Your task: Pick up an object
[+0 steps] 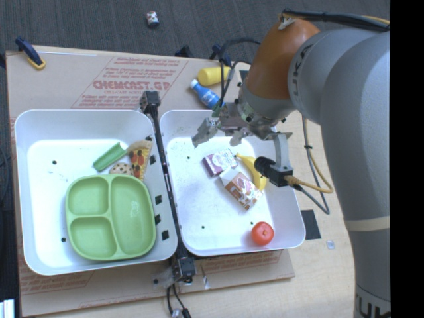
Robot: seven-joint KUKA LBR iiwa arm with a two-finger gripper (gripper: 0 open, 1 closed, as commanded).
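Floor: dark grey carpet around the table, with a small white-and-dark thing (153, 19) lying on it at 12 o'clock.
Table (79, 78): brown cardboard-like top with red printing, carrying two shallow white bins side by side; a blue-and-yellow clamp (30, 52) at its 10 o'clock corner.
Left bin (40, 128): holds a green divided plate (110, 216) toward 6 o'clock; a green flat stick (109, 156) and a pizza slice toy (138, 158) just beside the plate at 12 o'clock, the slice touching the divider side.
Right bin (199, 224): holds a small purple-and-white carton (219, 162) near the middle, a brown-and-white packet (241, 190) just beside it at 5 o'clock, a yellow banana (252, 171) at 3 o'clock of the carton, partly hidden under a black part of the arm, and a red tomato (263, 233) near the 5 o'clock corner, well apart from the carton.
Outside the bins: a yellow-and-blue bottle (209, 85) lying on the table at 12 o'clock of the right bin.
Arm (331, 98): grey with orange band, coming in from 3 o'clock, leaning over the far part of the right bin.
Pincer (218, 132): above the right bin, at 12 o'clock of the carton; fingers spread apart, nothing between them.
Task's things: all lying on the bin floors, not lifted.
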